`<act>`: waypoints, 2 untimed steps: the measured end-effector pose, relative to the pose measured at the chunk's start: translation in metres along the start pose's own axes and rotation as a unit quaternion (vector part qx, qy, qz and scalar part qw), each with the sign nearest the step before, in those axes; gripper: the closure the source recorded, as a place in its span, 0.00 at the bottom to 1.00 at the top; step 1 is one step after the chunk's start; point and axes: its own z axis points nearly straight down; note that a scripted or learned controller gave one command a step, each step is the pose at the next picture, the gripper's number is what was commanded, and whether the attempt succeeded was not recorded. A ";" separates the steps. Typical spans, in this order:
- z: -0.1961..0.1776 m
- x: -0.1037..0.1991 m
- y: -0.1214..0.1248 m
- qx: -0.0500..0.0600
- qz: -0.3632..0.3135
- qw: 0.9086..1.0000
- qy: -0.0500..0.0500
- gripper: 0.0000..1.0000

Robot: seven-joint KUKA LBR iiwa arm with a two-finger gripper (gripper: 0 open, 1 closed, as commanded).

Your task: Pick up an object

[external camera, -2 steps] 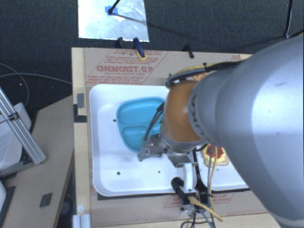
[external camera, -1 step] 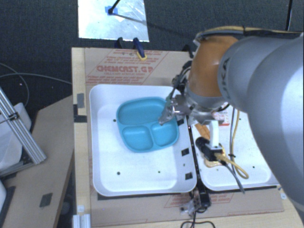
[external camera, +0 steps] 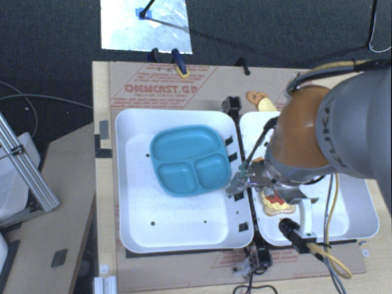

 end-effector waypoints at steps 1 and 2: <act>-0.011 0.003 0.004 -0.004 -0.004 1.000 0.000 1.00; -0.193 0.066 0.004 -0.012 -0.008 1.000 0.003 1.00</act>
